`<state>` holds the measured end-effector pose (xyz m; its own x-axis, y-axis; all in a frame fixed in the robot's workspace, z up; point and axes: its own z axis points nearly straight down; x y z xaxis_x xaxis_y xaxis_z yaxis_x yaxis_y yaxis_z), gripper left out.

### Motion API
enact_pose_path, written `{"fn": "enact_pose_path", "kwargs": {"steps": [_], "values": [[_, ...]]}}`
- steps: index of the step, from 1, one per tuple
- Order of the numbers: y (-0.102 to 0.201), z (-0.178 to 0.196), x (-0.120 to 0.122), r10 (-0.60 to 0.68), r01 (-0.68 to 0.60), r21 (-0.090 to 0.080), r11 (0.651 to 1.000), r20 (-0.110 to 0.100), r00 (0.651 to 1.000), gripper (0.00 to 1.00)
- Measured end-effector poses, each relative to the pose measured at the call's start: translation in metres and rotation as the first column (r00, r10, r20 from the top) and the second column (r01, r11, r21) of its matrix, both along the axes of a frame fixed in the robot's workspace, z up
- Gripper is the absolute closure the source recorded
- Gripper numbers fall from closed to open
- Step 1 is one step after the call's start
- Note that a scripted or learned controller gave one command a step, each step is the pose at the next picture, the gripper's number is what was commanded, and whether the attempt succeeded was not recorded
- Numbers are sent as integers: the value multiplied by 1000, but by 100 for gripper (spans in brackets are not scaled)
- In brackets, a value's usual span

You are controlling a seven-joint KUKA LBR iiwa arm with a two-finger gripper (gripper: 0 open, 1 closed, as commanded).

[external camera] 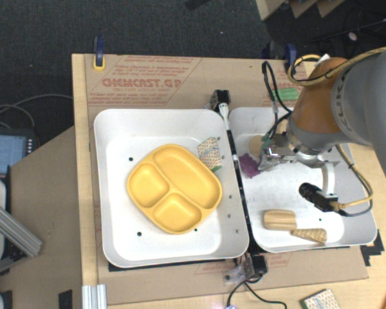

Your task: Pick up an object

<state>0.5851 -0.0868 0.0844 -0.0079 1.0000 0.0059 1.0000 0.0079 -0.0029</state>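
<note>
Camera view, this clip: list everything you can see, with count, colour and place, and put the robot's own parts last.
Shallow white bins: 2, white, side by side on the bench; left bin, right bin.
Yellow plastic divided plate: 1, yellow, three compartments, middle of left bin.
Patterned crumpled wrapper: 1, pale with print, left bin, by the plate's upper right edge.
Small purple object: 1, purple, right bin, near its left wall, beside the gripper.
Tan wooden block: 1, tan, right bin, lower part.
Beige cone-shaped piece: 1, beige, right bin, right of the block.
Cardboard sheet: 1, brown, red print, under the bins.
Gripper: 1, dark, over the right bin's upper left.
Arm: 1, grey with orange band, from the right.
</note>
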Motion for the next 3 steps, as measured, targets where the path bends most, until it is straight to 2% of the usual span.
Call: {"fn": "enact_pose_path", "kwargs": {"steps": [1, 2, 3], "values": [[-14, 1, 56, -6, 6, -7, 1000, 8, 1000, 100], [-14, 1, 54, -6, 6, -7, 1000, 4, 1000, 0], [-66, 42, -3, -13, 13, -5, 1000, 2, 1000, 0]]}}
